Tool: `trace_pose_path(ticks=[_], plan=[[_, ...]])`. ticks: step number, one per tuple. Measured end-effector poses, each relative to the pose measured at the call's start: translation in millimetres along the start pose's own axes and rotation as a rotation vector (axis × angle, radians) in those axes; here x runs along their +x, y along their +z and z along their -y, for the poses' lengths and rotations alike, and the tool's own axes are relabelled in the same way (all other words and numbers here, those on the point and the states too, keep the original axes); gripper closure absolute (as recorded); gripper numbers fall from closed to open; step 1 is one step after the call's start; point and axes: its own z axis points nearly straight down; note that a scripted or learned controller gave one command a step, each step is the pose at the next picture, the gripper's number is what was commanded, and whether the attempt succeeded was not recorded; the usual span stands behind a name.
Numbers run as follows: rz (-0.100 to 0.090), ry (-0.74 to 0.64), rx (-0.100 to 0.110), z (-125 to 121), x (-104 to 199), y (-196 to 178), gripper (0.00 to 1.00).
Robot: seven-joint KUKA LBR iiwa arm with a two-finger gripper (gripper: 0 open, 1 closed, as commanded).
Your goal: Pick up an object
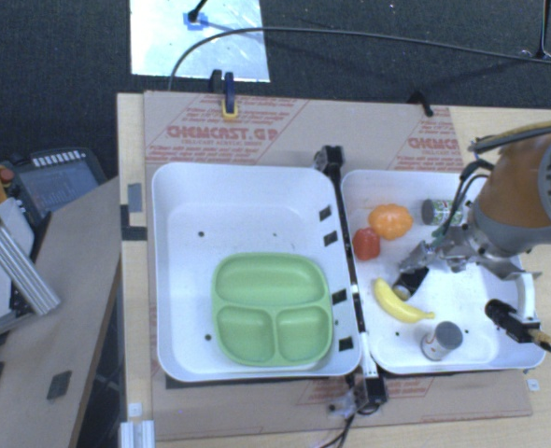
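Banana [402, 302] lies just below the pincer [412, 279], almost touching, its long axis slanting down toward the can [440, 339]; pincer's opening I cannot tell.

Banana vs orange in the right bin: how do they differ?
The banana is yellow, long and curved; the orange is orange and round. The banana lies nearer the camera, with the gripper at its upper end; the orange sits apart, beside a red fruit. Both rest in the right bin.

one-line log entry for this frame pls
phase: reach | gripper: low in right bin, just above banana | nothing seen held | nearby: orange, red fruit | left bin: green tray
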Motion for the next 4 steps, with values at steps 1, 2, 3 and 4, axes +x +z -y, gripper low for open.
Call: trace_pose_path(ticks=[1,2,3,4], plan=[[0.001,-0.001,-0.019,-5.9,0.6,-16.3,1.0],[0.009,0.0,0.001,-14.5,-4.8,-77.8,1.0],[0.009,0.0,0.002,-16.8,-5.0,-126.5,1.0],[0.005,-0.005,0.005,-29.7,41.4,-134.3,1.0]])
